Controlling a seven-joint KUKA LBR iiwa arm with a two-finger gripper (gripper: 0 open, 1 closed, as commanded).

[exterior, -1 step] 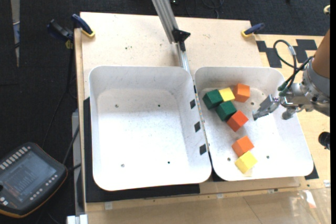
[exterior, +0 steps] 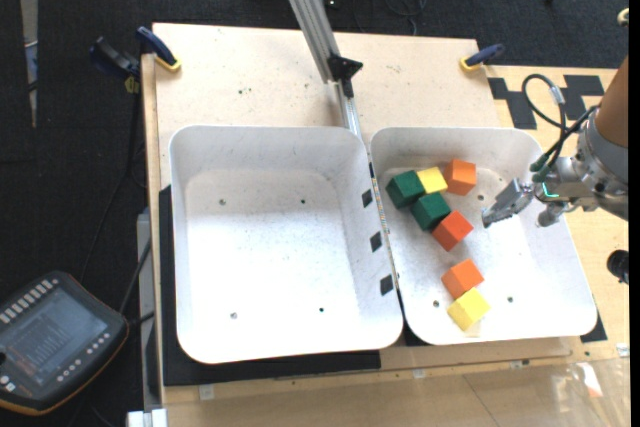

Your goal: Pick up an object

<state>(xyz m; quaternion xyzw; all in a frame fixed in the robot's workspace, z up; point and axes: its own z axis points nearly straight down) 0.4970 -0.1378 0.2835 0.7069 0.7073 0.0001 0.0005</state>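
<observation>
Several coloured blocks lie in the right bin (exterior: pixel 560 295). A cluster sits at its upper left: a green block (exterior: pixel 404 187), a yellow block (exterior: pixel 432 180), an orange block (exterior: pixel 461 176), a second green block (exterior: pixel 432 209) and a red-orange block (exterior: pixel 452 229). Nearer the front lie another orange block (exterior: pixel 462 276) and a yellow block (exterior: pixel 468 309), touching each other. My gripper (exterior: pixel 518 214) hangs over the right bin's upper right part, just right of the cluster. It is open with nothing between its fingers (exterior: pixel 497 209).
The left bin (exterior: pixel 200 215) stands beside the right one, sharing a middle rim. A slanted metal bar (exterior: pixel 305 0) reaches down to the bins' back edge. Clamps (exterior: pixel 160 50) (exterior: pixel 480 57) grip the board's back corners. A cable (exterior: pixel 545 105) loops near the arm.
</observation>
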